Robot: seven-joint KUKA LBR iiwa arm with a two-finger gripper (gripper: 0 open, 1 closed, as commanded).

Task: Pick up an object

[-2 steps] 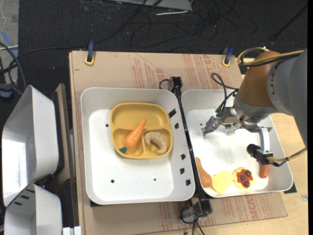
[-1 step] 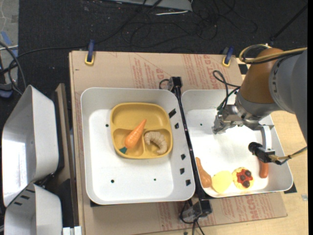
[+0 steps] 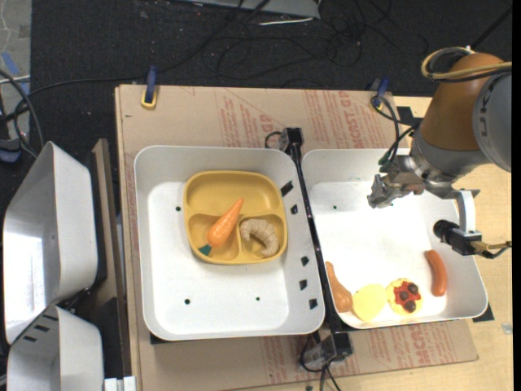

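Two shallow white bins side by side on the bench [image 3: 203, 357], one claw above the right-hand one. Left bin [image 3: 163, 243], well to the claw's left: holds one yellow divided plate [image 3: 232, 187] with three compartments. One carrot [image 3: 225, 222] lies slantwise on the plate, tip up toward the large upper compartment and green end down in the lower left compartment. One pale shrimp [image 3: 260, 235] sits curled in the lower right compartment, just beside the carrot. Right bin [image 3: 358, 243]: four loose items, all grouped along its near edge, below the claw and well apart from it. Going across: one orange drumstick-shaped piece [image 3: 338, 287] lies against the bin's left wall, down and left of the claw; one flat pale yellow round piece [image 3: 369, 301] just beside it, seemingly touching; one yellow round piece topped with red and dark bits [image 3: 404, 295] next, just beside the pale one; one small sausage [image 3: 438, 272] stands apart near the right wall, down and right of the claw. The claw [image 3: 384, 195] hangs over the upper part of the right bin on a grey arm with an orange section [image 3: 456, 108]; nothing is seen between its fingers, and whether they are apart or together cannot be made out from this angle.
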